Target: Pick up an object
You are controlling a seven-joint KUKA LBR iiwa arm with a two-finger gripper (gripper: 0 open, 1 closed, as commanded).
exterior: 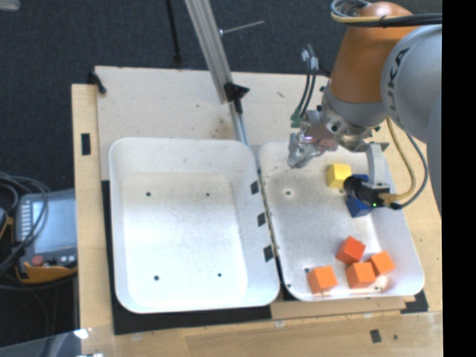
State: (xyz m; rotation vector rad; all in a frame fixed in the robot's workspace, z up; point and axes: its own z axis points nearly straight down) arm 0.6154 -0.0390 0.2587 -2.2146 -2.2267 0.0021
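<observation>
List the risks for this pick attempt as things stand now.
1. The gripper sits at the far corner of the right bin, near its rim and away from the blocks; closing there would likely grab nothing.
2. The four orange blocks cluster tightly in the near corner, so a descent could jam fingers on neighbours.
3. The yellow block and blue block lie close beside the arm's cabling, which could snag or nudge them.

My workspace sits on a dark carpeted floor.

The pale wooden tabletop point(186, 95) stands on dark carpet point(89, 21); a slanted aluminium rail point(208, 36) rises from it, and a handheld control pendant point(41, 233) with cables lies at the left.
</observation>
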